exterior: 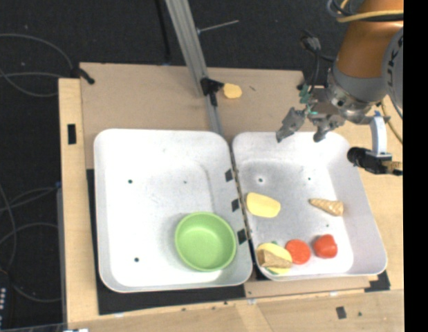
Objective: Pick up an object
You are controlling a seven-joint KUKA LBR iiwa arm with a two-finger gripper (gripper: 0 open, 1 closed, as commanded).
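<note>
Camera view, fixed above, slanted.

Surface: tan bench on a dark floor, loose cables at far left. A grey metal post rises from the bench's far side, between the bins. A small yellow piece lies on the bare bench just right of the post's foot, outside both bins.

Left bin: white, shallow. Holds one green bowl, upright, in its near right corner, close to the wall shared with the neighbour. The bin's left and far floor is bare.

Right bin: white, shallow, touching the left bin along one side. Contents:
- yellow wedge, left of centre, near the shared wall;
- tan cone, lying on its side, right of centre, well apart from the wedge;
- tan and yellow item, near left corner, against the rim;
- red-orange ball, just beside that item;
- red piece, just right of the ball.
The far half of the floor is bare.

Arm: grey with orange band, entering from the far right. Gripper hangs over the right bin's far rim, fingers spread apart, nothing between them, well apart from every object in the bin.
</note>
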